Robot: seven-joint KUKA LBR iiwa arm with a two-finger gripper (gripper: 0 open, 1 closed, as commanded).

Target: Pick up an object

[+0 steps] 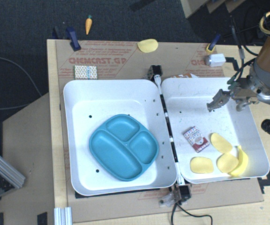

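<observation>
My tool (228,100) hangs over the upper half of the right bin (191,90), where the floor lies bare — free room beneath and toward the divider. Lower down, obstacles crowd: a small red packet (195,138) near the middle, then four yellow pieces (221,143) (202,165) (227,163) (241,161) bunched against the near right corner, some touching. Narrow gap between packet and yellow cluster. Left bin (74,102): a blue divided plate (123,146) fills the centre; open floor along the far wall and left side. Black clips (155,72) sit on the seam between bins.
</observation>
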